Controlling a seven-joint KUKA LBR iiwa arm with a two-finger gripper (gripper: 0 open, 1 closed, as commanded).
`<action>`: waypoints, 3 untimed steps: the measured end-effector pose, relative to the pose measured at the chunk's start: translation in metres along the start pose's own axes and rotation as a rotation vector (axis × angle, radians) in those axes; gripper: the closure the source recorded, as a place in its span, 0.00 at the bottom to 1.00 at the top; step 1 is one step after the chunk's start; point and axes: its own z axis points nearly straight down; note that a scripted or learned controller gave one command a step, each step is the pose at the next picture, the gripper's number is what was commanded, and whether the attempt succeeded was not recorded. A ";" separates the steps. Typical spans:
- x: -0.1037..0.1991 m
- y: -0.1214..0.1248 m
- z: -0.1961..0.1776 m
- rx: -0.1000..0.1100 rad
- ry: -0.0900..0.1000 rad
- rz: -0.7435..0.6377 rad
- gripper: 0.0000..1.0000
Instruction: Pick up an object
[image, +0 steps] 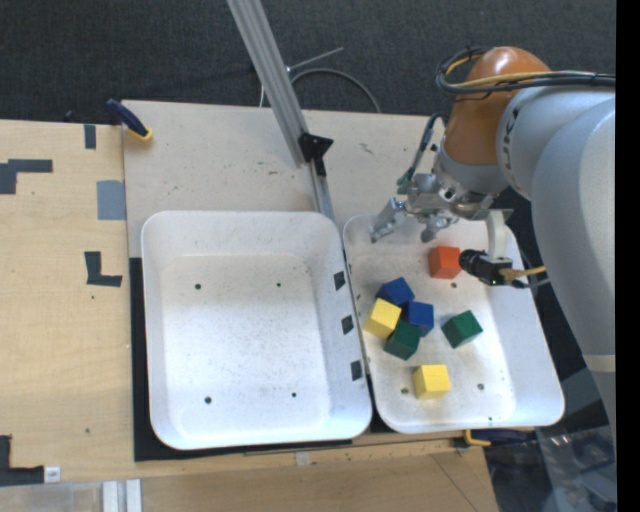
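So the grey KUKA arm with the orange band is hanging over the far end of the right-hand shallow white plastic bin, and its two-finger gripper sits up above the blocks with the two metal fingers spread apart and nothing between them. All the candidates are in that right bin: a small orange-red cube just below the gripper and a bit toward the arm side, then a tight little cluster of a blue cube, a second blue cube, a yellow cube and a dark green cube all touching or nearly so, plus a lone green cube and a lone yellow cube sitting apart. The left-hand white bin has no blocks in it. My guess is these are light, rigid blocks, wood or hard foam, so no crushing worries, but smooth faces could slip if the pinch is off-centre. I'd go for the orange-red cube since it's closest and has free space around it; close on two opposite flat faces, squared up, not across corners. The cluster looks like trouble because fingers would probably bump neighbours on the way down.
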 end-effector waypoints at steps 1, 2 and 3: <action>-0.009 0.003 0.055 0.001 -0.001 0.000 0.00; -0.008 0.003 0.064 -0.001 -0.001 -0.001 0.00; -0.008 0.003 0.054 -0.001 -0.002 -0.002 1.00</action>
